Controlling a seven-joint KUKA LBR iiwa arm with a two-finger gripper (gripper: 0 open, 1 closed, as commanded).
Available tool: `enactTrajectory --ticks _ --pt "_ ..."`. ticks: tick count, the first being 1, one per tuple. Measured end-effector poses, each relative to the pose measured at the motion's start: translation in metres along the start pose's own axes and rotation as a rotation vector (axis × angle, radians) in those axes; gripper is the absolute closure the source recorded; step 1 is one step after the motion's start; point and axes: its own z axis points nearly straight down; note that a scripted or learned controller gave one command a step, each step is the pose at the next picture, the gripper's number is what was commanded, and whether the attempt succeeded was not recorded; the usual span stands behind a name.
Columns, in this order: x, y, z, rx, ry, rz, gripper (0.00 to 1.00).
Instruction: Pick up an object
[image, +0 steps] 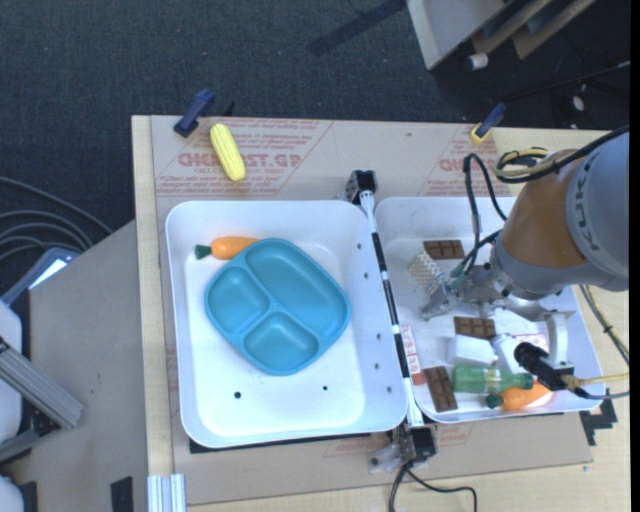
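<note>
A: Both bins white — left bin (190, 300), right bin (400, 222); the plate (277, 305) is sky blue, three compartments all the same shade; the carrot (228, 247) beside it is orange with a green top.

B: On the right, three chocolate bars, brown with a grid of squares — one at the top (443, 249), one mid-bin (474, 327), one at the near edge (438, 389); the bottle (480, 379) is green; a second carrot (524, 398) is orange.

A: The corn (227, 151) is yellow, on tan board (300, 150) printed with faded red letters; two clamps (193, 113) are blue.

B: The arm (560, 220) is grey with an orange band; the floor (100, 60) is dark blue-grey carpet.
</note>
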Motion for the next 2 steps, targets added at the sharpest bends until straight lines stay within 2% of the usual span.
enactTrajectory --ticks 1,2 --pt "-0.0077 0.0813 -0.0007 -0.004 -0.002 -0.002 0.0" --pt "-0.0077 0.0815 -0.0106 -0.005 -0.003 -0.002 1.0"
